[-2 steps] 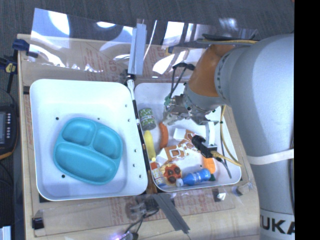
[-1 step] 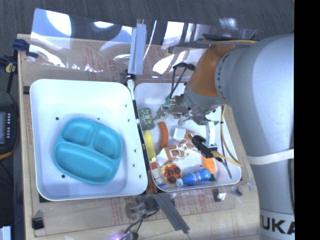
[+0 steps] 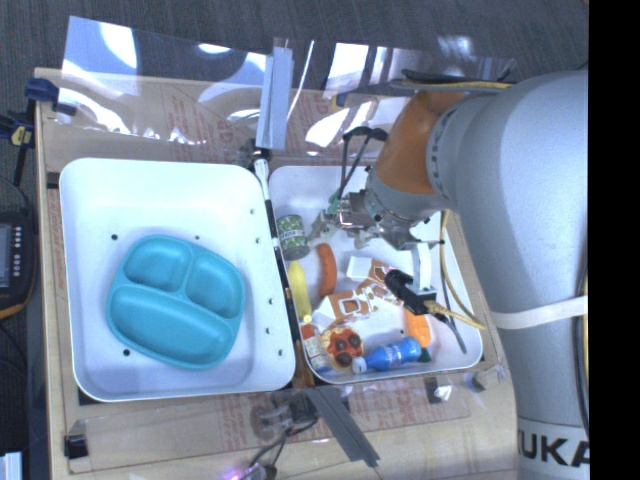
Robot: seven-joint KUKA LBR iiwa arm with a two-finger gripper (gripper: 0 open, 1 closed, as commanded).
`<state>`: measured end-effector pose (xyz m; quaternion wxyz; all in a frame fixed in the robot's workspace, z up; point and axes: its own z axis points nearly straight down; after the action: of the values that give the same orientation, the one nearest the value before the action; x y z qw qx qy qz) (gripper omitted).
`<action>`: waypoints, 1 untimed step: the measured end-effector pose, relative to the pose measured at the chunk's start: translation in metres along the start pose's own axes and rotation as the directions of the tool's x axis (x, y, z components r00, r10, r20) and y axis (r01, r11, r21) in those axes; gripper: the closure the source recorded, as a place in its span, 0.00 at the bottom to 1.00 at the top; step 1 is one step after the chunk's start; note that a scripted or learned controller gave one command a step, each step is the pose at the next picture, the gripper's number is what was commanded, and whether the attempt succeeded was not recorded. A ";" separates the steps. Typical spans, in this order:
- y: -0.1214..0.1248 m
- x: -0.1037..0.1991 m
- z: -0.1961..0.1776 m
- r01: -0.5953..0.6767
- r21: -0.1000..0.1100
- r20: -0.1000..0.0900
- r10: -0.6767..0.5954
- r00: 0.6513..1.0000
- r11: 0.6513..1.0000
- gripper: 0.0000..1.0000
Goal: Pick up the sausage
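Crowding is the hazard in the camera view: the sausage (image 3: 326, 265) lies in the right bin (image 3: 300, 180), just beside a banana (image 3: 297, 286) and a white box (image 3: 360, 267), with a can (image 3: 291, 234) near. The gripper (image 3: 345, 213) hangs above the sausage's upper end; how it is set cannot be told. A slightly off descent could nudge or catch a neighbour instead.

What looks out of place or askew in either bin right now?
Nothing spilled or damaged. The right bin is a jumbled pile, with the sausage lying beside the banana. The blue tray sits slightly askew in the left bin.
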<state>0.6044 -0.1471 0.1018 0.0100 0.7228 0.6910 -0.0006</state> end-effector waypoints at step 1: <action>0.000 0.004 -0.008 0.005 0.004 -0.007 -0.005 1.000 1.000 1.00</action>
<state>0.6044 -0.1427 0.1098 0.0060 0.7211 0.6928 0.0007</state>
